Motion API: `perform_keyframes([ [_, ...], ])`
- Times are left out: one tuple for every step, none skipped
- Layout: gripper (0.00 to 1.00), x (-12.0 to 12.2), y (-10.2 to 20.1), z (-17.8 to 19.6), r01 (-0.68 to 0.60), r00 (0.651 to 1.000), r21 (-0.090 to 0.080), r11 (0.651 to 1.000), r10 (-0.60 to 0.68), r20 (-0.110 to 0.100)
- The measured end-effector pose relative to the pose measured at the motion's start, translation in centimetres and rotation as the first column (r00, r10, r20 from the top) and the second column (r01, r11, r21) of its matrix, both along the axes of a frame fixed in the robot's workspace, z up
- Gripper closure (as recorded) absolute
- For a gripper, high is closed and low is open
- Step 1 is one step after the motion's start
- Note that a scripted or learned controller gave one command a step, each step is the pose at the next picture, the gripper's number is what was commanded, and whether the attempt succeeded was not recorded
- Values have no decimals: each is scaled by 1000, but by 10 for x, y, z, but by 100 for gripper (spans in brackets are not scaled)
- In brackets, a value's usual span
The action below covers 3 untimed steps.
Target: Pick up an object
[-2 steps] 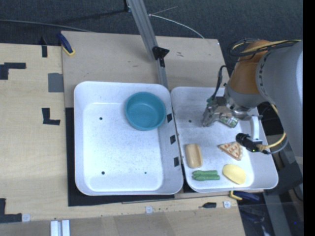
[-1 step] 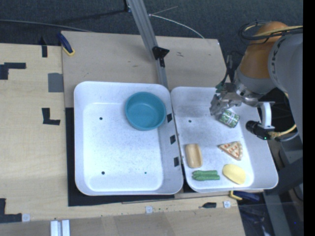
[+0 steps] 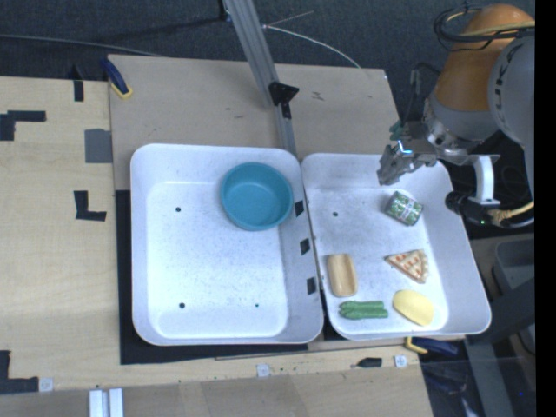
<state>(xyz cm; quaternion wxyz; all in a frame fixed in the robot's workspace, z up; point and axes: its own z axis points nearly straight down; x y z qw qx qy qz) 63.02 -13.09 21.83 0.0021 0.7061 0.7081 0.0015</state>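
The right bin (image 3: 347, 200) holds a small green-and-white can (image 3: 403, 208), a pizza slice (image 3: 409, 264), a tan bread roll (image 3: 341, 274), a green pod (image 3: 362, 309) and a yellow lemon-like piece (image 3: 413, 307). My gripper (image 3: 390, 170) hangs over the bin's far right corner, just up and left of the can, with nothing seen between its fingers. A blue bowl (image 3: 255, 195) sits at the far right of the left bin (image 3: 200, 268).
A grey metal pole (image 3: 261, 59) slants down to the gap between the bins. The arm's body (image 3: 478, 68) fills the upper right. Tape marks and a yellow-blue clip (image 3: 117, 81) lie on the bench at left.
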Motion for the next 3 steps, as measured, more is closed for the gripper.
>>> perform_keyframes([
  [100,0,2,43,1,1000,0,1000,-1,-2],
  [100,-14,55,34,-3,1000,2,1000,3,-7],
  [100,-23,109,36,-4,1000,2,1000,4,-7],
])
